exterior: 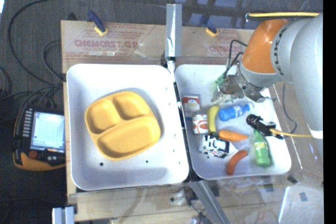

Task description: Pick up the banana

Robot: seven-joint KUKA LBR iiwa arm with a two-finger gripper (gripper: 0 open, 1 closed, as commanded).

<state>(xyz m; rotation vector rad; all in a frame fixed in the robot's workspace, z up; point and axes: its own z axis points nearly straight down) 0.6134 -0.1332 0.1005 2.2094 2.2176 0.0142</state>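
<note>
robot arm over a bin of toy food

the grey and orange arm (273, 55) entered at three o'clock. a yellow divided tray (123, 124) sat in the left bin (84, 176). the banana (212, 118) lay upright in the right bin (281, 162), at seven o'clock from the gripper (229, 86), whose opening i could not tell.

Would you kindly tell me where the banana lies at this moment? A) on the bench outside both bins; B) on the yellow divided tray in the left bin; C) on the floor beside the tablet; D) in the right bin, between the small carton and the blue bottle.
D: the banana lies in the right bin, with the small carton on its left and the blue bottle on its right.
</note>
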